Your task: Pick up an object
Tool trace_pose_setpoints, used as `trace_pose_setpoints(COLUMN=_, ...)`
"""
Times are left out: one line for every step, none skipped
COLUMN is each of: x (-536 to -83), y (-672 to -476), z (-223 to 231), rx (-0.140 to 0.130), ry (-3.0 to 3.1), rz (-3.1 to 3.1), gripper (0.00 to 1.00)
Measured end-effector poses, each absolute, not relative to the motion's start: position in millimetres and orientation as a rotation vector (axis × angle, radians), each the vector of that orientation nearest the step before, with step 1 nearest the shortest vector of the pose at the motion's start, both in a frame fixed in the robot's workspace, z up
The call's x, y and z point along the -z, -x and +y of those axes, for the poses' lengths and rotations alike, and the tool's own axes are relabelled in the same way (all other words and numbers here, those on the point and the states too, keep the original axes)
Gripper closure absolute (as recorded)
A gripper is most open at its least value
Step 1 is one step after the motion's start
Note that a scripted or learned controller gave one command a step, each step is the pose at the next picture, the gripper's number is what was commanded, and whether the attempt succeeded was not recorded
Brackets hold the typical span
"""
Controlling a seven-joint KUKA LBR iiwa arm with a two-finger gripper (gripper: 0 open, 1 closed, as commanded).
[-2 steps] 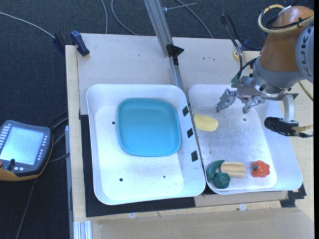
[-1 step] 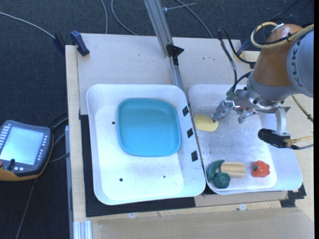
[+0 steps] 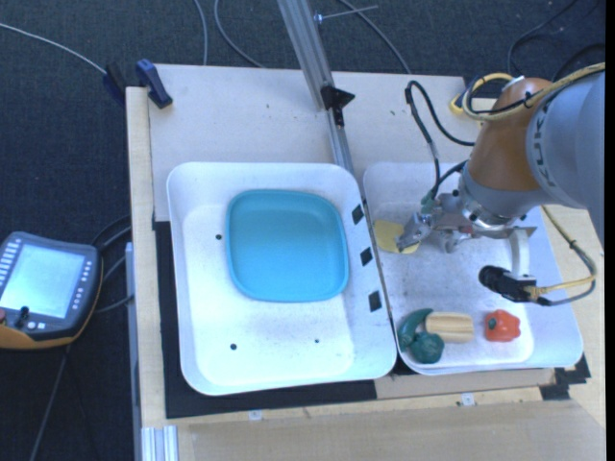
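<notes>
Locate the gripper (image 3: 419, 235) low in the right bin (image 3: 569, 346), close to that bin's left wall and at the end of the arm (image 3: 538, 147) reaching in from the right. Note the tilt of the wrist toward the wall: judged as an approach angled to get at a thing lying in a tight spot.

Find the likely target, a flat yellow piece (image 3: 386, 235), just beside the gripper on its left and against the bin wall. Cannot tell whether touching or merely adjacent. Cannot tell whether the tool stands open or closed; treat nothing as held.

Expect difficulty here: little room between wall and piece, and a low, flat shape offering little to grasp.

Check the alternatives along the near edge of the same bin: a green item (image 3: 421, 338) touching a tan block (image 3: 451, 327), and a red pepper (image 3: 501, 326) just beyond the block. All well apart from the gripper and untouched.

Disregard the left bin (image 3: 192, 358), occupied by a blue plate (image 3: 286, 243) lying flat near its middle.

Rate the task as at the reach stage, pickup not yet done.
</notes>
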State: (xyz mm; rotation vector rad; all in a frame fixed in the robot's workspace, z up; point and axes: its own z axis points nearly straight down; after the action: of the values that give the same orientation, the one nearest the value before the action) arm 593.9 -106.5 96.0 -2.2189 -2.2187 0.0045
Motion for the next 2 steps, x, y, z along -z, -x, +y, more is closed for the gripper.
trace_pose_setpoints(x=-110, y=-595.7, z=-106, rx=0.002, ry=2.222, rz=-2.223, gripper=1.0)
trace_pose_setpoints(x=-155, y=-601.8, z=-111, rx=0.004, ry=2.224, rz=-2.224, gripper=1.0)
